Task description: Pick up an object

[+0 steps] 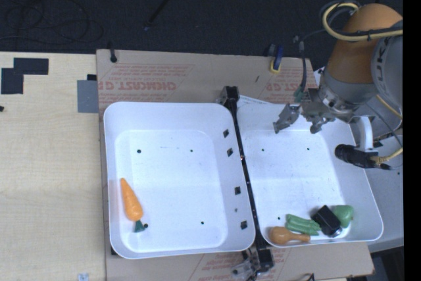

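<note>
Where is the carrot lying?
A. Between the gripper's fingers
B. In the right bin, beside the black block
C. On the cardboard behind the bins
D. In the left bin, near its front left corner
D: the carrot lies alone on the left bin's floor, far from the gripper over the right bin.

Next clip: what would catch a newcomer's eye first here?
Probably the orange-banded arm at the upper right, its pincer open over the far edge of the right bin with nothing between its fingers. Next, the lone toy carrot in the left bin, and the small toy cluster at the right bin's near edge.
</note>
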`<state>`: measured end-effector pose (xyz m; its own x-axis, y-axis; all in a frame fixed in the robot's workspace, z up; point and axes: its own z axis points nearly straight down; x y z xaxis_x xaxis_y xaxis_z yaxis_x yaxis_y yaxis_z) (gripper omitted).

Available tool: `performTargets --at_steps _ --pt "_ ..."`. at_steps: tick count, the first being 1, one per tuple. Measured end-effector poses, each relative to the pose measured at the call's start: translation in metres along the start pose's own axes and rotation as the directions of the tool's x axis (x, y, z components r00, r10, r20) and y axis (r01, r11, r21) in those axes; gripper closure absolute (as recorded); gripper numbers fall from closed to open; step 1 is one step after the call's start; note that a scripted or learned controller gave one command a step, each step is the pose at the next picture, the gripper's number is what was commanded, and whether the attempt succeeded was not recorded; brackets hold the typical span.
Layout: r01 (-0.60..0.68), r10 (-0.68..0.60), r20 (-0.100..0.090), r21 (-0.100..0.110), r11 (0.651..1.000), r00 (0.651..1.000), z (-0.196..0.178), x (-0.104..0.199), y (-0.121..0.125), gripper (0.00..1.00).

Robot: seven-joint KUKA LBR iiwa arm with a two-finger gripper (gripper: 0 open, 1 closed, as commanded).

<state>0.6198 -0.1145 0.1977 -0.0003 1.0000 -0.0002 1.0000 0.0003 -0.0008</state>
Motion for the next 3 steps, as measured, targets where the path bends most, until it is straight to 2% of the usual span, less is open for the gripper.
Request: performTargets --at_steps 1,2,3 --pt "0.0 0.0 0.0 0.001 1.0 1.0 -0.01 -0.001 0.0 1.0" --pt "0.005 -0.005 -0.001 -0.009 1.0 1.0 -0.095 0.048 0.026 1.0" --pt "-0.002 0.002 0.001 0.004 1.0 1.0 -0.07 0.022 0.016 1.0"
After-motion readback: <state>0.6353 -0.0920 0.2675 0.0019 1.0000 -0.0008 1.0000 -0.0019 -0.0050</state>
